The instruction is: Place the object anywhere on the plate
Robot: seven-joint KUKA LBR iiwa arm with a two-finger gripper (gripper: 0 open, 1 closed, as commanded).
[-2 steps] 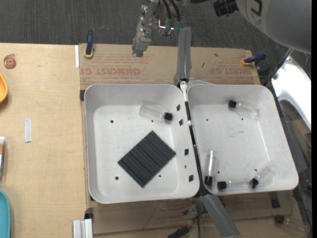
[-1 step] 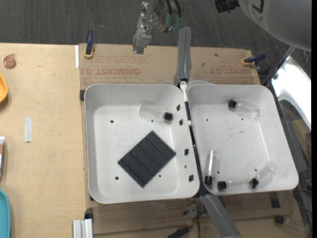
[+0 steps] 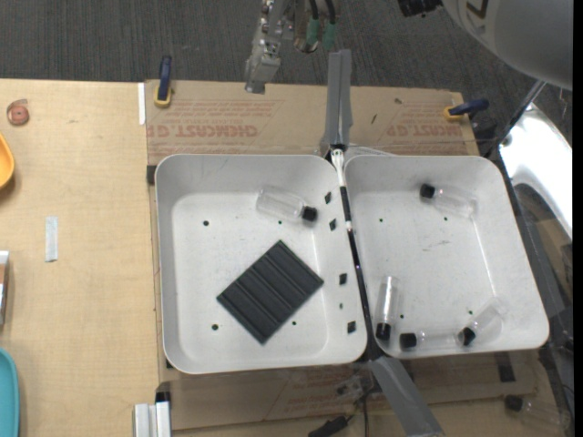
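Observation:
A dark ribbed rectangular plate (image 3: 270,291) lies turned at an angle on the floor of the left bin (image 3: 182,244). A clear vial with a black cap (image 3: 284,207) lies on its side just behind the plate, apart from it. My gripper (image 3: 256,84) hangs high over the cardboard behind the left bin, far from both the vial and the plate. Nothing shows in it.
The right bin (image 3: 510,244) holds several clear black-capped vials: one at the back (image 3: 444,198), one near the divider (image 3: 385,304), others along the front wall (image 3: 481,324). Clamps (image 3: 165,80) pin the cardboard at the back. A tan table (image 3: 73,244) lies to the left.

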